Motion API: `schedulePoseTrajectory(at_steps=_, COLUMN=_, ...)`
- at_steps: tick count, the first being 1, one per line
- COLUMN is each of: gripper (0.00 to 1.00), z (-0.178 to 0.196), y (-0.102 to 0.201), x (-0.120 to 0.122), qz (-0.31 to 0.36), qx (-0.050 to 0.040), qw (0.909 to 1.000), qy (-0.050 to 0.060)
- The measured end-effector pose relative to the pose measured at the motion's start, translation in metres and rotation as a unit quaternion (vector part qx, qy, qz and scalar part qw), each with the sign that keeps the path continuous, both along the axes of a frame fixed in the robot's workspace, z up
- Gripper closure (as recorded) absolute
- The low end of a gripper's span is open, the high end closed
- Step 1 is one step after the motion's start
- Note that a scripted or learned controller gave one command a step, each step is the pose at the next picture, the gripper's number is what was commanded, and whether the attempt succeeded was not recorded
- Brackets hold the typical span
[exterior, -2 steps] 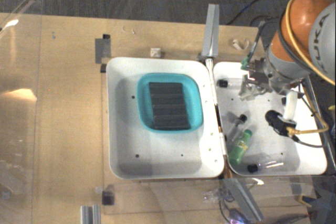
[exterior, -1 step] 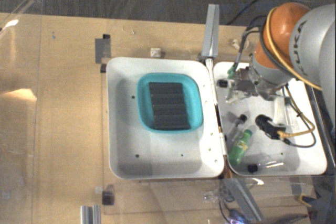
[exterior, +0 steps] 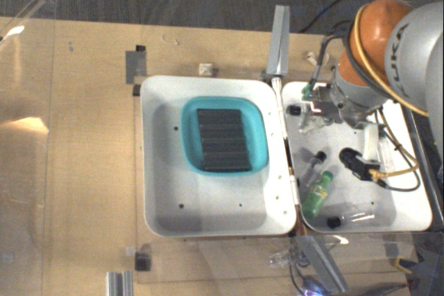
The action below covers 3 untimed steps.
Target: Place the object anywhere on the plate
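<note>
Lying near bin edge, green bottle (exterior: 316, 193), plate (exterior: 223, 134) apart

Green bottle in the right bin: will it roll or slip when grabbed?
Probably rolls: the green bottle looks rounded and lies on its side on the right bin floor. Likely light, being small, so a nudge may skid it. Its smooth-looking surface may slip between fingers.

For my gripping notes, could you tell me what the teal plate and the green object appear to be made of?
The teal plate looks like smooth moulded plastic with rounded, evenly coloured rims; its dark ribbed insert may be rubber. The green object seems glossy plastic, shaped like a small bottle, though it is too small to be sure.
</note>
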<state>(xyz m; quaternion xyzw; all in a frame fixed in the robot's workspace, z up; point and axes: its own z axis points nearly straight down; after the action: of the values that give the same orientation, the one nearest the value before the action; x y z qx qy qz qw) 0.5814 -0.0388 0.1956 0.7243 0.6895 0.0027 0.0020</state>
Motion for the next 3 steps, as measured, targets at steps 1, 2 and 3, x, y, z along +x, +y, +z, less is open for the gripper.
schedulePoseTrajectory(at_steps=1, gripper=1.0, z=-0.011, y=0.04, x=-0.044, qz=0.108, qx=-0.0006, qw=0.9941, qy=0.001)
schedulePoseTrajectory(at_steps=2, gripper=0.0, z=-0.011, y=0.04, x=-0.044, qz=0.108, qx=-0.0006, qw=0.9941, qy=0.001)
schedulePoseTrajectory(at_steps=3, gripper=0.0, z=0.048, y=0.024, x=0.017, qz=0.081, qx=-0.0011, qw=0.9967, qy=0.0)
